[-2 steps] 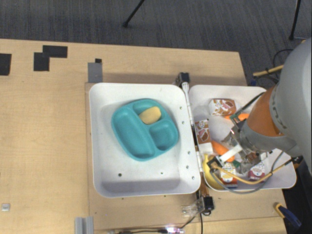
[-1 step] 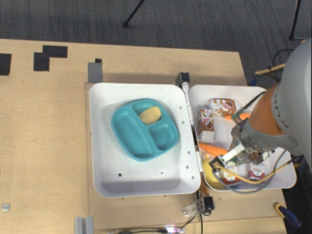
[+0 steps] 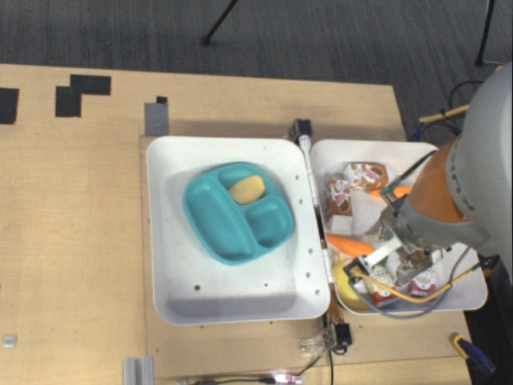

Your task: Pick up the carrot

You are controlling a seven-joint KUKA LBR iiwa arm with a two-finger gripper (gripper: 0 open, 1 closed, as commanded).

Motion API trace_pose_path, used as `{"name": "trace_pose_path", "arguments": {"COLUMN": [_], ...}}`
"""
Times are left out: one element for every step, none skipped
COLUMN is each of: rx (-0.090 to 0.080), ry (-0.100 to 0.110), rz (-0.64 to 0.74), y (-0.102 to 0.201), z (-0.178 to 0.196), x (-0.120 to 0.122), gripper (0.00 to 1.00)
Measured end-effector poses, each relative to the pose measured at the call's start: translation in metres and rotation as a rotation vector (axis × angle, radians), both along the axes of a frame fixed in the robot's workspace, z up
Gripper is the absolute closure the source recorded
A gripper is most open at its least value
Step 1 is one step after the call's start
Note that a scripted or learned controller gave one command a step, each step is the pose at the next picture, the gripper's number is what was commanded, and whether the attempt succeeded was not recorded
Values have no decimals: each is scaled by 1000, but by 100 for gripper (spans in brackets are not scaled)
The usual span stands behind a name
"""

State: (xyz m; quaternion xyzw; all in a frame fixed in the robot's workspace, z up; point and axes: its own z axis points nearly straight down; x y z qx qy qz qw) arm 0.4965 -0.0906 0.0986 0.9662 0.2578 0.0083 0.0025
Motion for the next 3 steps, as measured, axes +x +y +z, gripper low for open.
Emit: {"name": "trace_pose_path", "arguments": {"rx": [1, 3, 5], "ry": [6, 6, 13], "rz": [-149, -290, -294], "y": [7, 5, 3], "z": [-11, -11, -12], "x": [-6, -6, 53], "gripper": [0, 0, 0]}}
